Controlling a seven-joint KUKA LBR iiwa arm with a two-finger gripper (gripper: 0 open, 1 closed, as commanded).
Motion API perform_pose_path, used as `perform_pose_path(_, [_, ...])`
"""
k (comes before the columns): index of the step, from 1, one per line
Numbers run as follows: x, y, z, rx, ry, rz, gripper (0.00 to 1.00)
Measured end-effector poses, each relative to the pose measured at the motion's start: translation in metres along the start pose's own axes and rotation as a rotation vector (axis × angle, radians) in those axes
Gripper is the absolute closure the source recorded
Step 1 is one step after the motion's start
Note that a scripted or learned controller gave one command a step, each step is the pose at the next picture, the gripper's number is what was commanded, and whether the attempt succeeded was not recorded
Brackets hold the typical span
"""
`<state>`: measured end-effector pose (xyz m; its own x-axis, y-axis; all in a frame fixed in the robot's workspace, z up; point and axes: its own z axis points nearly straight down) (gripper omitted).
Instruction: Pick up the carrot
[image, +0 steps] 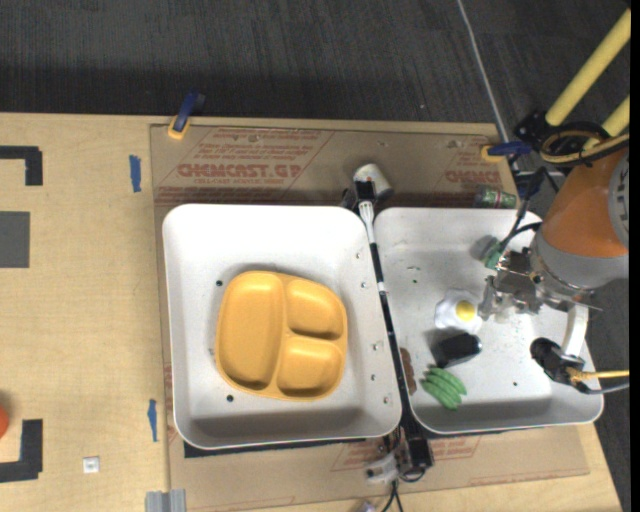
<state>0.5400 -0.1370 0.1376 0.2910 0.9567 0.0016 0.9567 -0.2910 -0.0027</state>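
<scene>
Seen from the one camera above the bench (80, 250), the pick does not look made yet. The pincer (503, 290) hangs low over the right bin (420, 235), toward its right side, and I see nothing held in it. Whether it is spread or pressed together I cannot tell. The carrot I cannot place with certainty; my guess is that it lies in this bin, hidden under the wrist of the arm (590, 215). If so, the whole grasp and lift remain to be done. Just left of the pincer sits a toy fried egg (457, 311). A black thing (455, 347) lies just nearer than the egg, and a green ridged thing (444, 386) nearer again. The egg is close enough that it could be caught by mistake. The left bin (190, 300) holds a yellow divided tray (283, 332), well apart from the work.
</scene>
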Motion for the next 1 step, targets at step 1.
perform_pose_path(1, [0.0000,0.0000,0.0001,0.000,0.000,0.000,0.00])
